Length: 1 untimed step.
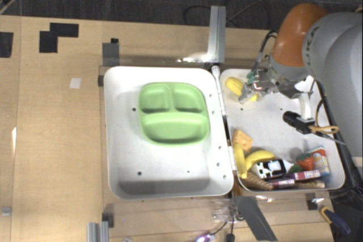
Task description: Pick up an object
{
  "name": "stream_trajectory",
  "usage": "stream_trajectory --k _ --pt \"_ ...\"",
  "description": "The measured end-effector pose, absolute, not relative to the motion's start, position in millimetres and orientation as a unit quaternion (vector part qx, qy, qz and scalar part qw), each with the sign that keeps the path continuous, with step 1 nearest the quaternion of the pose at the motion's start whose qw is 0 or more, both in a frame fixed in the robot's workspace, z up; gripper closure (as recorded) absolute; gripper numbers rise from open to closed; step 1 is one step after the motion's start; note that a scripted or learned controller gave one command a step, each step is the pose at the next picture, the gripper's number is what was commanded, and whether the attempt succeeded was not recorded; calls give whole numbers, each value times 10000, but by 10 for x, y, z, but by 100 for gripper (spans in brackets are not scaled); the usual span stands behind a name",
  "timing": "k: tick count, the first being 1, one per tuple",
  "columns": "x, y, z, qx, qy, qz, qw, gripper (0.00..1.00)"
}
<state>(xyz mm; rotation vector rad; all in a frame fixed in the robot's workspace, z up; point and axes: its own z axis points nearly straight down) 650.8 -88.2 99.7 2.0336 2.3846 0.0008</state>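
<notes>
The gripper (253,89) hangs low over the far left corner of the right bin (266,122), with the grey arm (334,48) and its orange band coming in from the right edge. Whether the gripper is open or closed cannot be told from this slant, and nothing can be seen held in it. Just beside it, on the side of the bin's left wall, lies a small yellow object (233,86), close to the far edge. It is oval, and its long axis runs roughly along that far edge, slanting a little toward the near side as it nears the gripper. The end nearest the gripper is partly hidden, so contact cannot be judged. Along the near edge of the same bin sits a huddle of things: an orange wedge (243,139) against the left wall, a banana (256,157) just beside it, a black-and-white object (270,168), and a red object (306,162) toward the near right corner. The left bin (122,122) holds a green divided plate (173,112), lying flat toward its far edge.
</notes>
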Motion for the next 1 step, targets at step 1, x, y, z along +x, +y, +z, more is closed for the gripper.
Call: stream_trajectory --k 1 --pt "6644 -539 1869 7339 6792 24 22 100"
